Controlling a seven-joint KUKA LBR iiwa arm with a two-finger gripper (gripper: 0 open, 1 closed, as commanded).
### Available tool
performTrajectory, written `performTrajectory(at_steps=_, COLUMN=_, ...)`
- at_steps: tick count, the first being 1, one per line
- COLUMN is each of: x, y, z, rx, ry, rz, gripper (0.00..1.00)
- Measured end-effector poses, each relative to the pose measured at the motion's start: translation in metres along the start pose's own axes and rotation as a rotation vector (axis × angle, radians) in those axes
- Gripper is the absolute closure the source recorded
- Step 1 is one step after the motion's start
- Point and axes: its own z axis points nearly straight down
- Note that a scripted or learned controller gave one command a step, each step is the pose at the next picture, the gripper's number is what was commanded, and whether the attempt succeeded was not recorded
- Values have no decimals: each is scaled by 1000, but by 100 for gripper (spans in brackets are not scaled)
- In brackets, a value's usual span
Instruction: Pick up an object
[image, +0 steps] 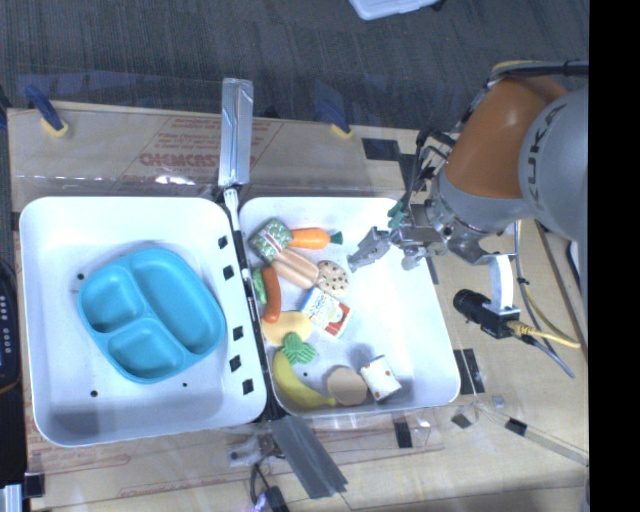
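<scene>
Fingers of the hand (385, 250) are spreading wide over the right bin (425, 335), one tip reaching toward the toy food and the other sitting nearer the wrist, with nothing between them. The hand is hovering above bare white floor at the bin's upper right, just beside the cookie (332, 275) and the hot dog (296, 268), and apart from both.

Any of the pile is qualifying as the thing to pick: the carrot (311, 238) and a green-labelled can (270, 240) are lying near the top wall, a small carton (326, 312) in the middle, a banana (297, 385) along the lower wall.

To my eye the cleanest try is the cookie or hot dog, since they are closest. The hand is needing to shift left so the item sits between the tips, then drop straight and close across the narrow side; crowded neighbours are risking a nudge.

In the left bin (50, 400) a blue divided plate (150, 312) is resting.

Red print on the desk (120, 150) behind the bins is too blurred to read for certain.
</scene>
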Motion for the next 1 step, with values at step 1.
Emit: performTrajectory(at_steps=1, x=-46, y=-14, z=129, rx=12, ry=2, rz=-44, gripper=0)
